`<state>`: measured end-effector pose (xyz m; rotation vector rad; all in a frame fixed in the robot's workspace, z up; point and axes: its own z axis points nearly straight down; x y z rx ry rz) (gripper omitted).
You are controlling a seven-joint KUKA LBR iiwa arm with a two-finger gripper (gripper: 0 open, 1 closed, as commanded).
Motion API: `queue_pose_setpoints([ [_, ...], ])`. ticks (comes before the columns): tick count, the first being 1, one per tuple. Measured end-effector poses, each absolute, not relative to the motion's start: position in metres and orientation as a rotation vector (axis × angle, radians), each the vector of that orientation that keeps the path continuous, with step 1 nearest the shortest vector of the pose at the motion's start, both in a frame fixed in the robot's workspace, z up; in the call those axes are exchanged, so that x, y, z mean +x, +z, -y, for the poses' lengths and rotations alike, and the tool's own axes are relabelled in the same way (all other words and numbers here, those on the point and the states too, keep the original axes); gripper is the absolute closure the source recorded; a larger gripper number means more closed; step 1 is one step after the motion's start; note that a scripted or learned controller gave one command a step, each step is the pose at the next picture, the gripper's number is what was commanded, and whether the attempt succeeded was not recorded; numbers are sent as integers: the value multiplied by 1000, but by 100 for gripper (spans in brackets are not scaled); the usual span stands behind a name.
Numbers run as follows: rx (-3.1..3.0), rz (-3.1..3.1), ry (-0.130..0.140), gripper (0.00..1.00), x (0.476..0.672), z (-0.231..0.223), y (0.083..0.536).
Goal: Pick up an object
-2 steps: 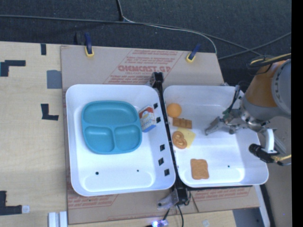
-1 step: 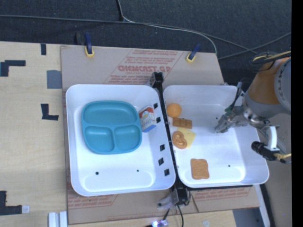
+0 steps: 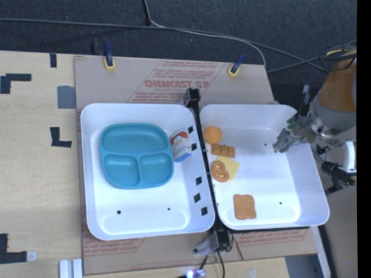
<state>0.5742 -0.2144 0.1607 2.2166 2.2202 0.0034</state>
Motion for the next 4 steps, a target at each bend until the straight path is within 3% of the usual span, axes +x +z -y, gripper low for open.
queue_pose_setpoints([
  [1,2217,-2221,3,100,569,213,222],
  [2,2219,-2223,1,100,570,213,247],
  [4,2217,-2230,-2,100,568,113,234],
])
